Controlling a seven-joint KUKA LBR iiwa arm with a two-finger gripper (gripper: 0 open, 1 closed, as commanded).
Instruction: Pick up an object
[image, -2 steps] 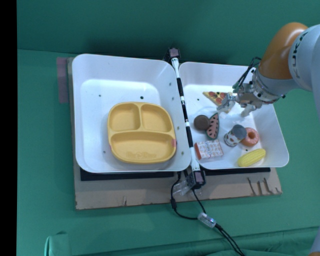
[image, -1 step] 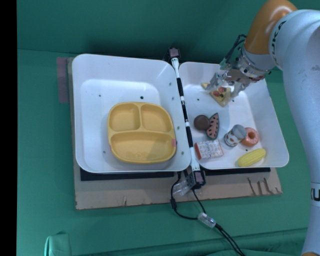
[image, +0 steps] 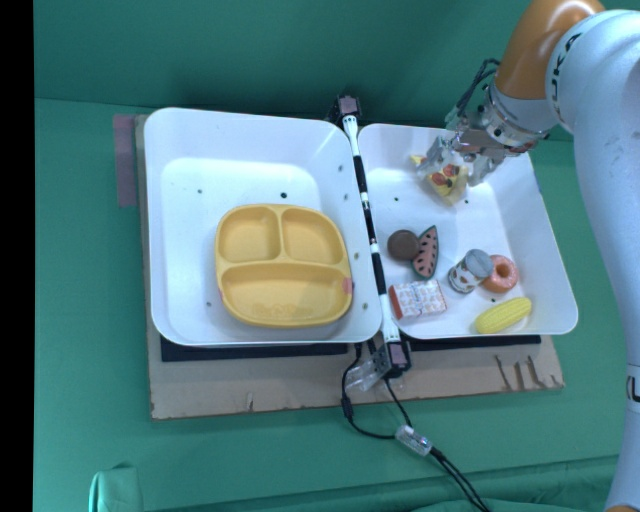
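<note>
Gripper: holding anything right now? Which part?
Cannot be told. The gripper sits low over the pizza slice at the right bin's far end, hiding any contact.

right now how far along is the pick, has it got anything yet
Done so far: the hand has reached the far corner of the right bin, right at the pizza slice toy. In hand: nothing I can confirm; the slice looks to lie on the bin floor, and the grip itself is too blurred to judge. Left: closing on it and lifting. The corn, donut and can lie untouched.
</note>
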